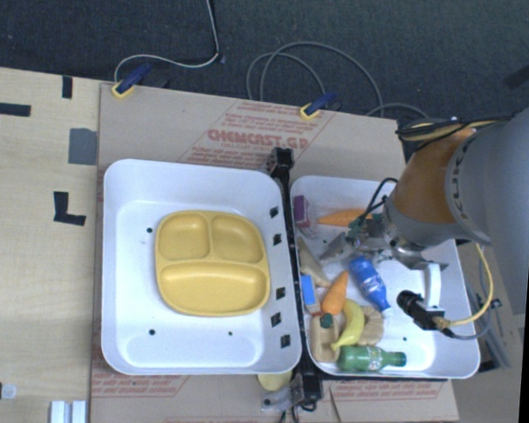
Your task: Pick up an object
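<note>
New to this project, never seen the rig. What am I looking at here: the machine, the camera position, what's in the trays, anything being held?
One camera looks down at a slant on a bench. The grey robot arm with an orange band reaches in from the right. Its gripper is low over the right shallow white bin, among the objects; I can't tell whether it grips anything. That bin holds a jumble of small toys: a blue plastic bottle, an orange toy carrot, a yellow toy banana, a green plastic bottle and another orange piece. The left shallow white bin holds a yellow plastic divided plate.
</note>
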### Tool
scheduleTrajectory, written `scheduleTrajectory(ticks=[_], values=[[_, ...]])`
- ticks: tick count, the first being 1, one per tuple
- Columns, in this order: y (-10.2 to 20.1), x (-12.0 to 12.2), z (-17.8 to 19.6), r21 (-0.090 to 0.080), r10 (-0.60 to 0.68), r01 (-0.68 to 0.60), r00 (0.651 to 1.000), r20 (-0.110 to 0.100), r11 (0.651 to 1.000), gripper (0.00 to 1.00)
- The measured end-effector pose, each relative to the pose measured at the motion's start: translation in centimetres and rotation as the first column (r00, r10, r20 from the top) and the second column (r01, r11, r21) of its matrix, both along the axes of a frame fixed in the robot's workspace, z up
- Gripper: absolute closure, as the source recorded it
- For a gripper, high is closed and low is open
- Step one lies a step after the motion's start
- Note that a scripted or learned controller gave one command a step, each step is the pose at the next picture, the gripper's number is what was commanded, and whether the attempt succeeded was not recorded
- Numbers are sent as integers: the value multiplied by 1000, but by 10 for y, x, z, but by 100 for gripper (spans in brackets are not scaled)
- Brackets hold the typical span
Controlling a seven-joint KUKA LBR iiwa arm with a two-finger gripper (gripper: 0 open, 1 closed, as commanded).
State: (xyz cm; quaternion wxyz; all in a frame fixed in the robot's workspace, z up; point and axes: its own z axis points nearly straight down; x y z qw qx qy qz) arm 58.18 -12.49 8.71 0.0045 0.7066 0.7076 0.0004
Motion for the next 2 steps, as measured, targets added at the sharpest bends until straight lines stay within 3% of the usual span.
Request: scheduleTrajectory(ticks=[2], values=[[16,-62,0,1,-1,1,1000,5,1000,0]])
